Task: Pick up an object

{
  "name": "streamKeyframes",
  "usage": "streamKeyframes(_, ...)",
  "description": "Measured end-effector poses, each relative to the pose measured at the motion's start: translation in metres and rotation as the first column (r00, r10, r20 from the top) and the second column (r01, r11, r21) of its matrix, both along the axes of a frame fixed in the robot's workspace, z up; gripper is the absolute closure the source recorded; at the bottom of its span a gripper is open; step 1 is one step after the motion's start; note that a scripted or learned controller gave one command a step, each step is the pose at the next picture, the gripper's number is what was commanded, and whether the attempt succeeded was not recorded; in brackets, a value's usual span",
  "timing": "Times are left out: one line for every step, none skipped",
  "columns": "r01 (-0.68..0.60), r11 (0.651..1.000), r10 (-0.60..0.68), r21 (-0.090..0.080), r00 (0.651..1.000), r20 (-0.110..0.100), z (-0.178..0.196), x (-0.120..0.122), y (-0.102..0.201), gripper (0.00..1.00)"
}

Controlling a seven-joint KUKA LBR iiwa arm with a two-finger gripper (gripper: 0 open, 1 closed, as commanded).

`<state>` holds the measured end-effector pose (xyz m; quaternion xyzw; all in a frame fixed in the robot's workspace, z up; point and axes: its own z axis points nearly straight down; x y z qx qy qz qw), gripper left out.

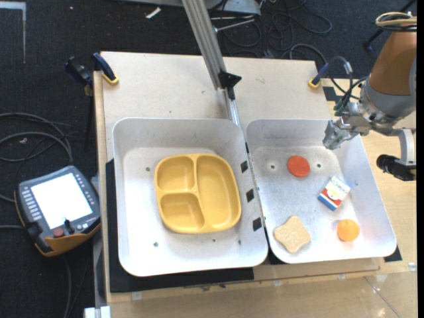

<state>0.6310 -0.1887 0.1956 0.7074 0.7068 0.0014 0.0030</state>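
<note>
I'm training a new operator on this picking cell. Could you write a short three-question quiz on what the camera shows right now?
1. True or false: the yellow divided tray lies in the left bin.
2. Which item lies nearest the gripper? A) red disc B) bread slice C) orange ball
3. How many loose items lie in the right bin?

Key: 1 true. 2 A. 3 four, counting the small carton.

We look down from one fixed camera above the bench (165, 78), tilted at a slant and facing its far edge, where dark floor and cables show. We stand far enough back to take in both white bins: the left bin (132, 144) and the right bin (371, 197) side by side.
</note>
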Motion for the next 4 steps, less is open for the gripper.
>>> streamKeyframes(-0.004,1.000,0.004,0.000,1.000,0.002,0.051,0.011,0.000,1.00)
streamKeyframes(-0.004,1.000,0.004,0.000,1.000,0.002,0.100,0.013,0.000,1.00)
streamKeyframes(-0.008,1.000,0.008,0.004,1.000,-0.007,0.089,0.003,0.056,1.00)
streamKeyframes(-0.008,1.000,0.008,0.004,1.000,-0.007,0.086,0.003,0.102,1.00)
